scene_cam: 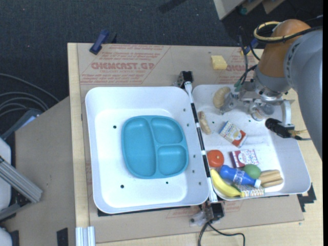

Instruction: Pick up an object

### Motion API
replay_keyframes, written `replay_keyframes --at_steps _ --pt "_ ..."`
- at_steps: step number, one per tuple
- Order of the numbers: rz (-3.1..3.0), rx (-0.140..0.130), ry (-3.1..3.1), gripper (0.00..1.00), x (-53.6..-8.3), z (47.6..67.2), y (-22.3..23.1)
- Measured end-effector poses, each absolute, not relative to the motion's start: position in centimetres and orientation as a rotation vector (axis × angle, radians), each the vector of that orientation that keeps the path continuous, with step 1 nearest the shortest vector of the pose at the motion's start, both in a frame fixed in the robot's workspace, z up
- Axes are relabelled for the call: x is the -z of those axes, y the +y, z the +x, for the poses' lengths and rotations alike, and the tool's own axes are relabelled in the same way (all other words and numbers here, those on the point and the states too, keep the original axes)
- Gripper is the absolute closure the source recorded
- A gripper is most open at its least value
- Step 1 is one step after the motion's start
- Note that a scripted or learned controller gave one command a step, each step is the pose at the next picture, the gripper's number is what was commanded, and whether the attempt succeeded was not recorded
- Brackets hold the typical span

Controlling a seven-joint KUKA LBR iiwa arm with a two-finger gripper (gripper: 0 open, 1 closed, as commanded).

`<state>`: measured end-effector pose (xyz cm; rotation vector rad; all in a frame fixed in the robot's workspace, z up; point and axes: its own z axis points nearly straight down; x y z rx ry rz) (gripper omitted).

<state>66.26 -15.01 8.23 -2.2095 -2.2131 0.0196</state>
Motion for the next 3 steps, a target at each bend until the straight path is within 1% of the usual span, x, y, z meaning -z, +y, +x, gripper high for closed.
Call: replay_keyframes --at_steps 1,2,3 --pt "-2.208 -0.019 -2.215 1.0 -9.3 66.3 -14.9" --pt "-2.207 -0.019 -2.215 0.0 -9.3 66.3 -14.9" --pt "-2.209 -0.018 -2.218 1.0 -10.3 66.4 -14.9"
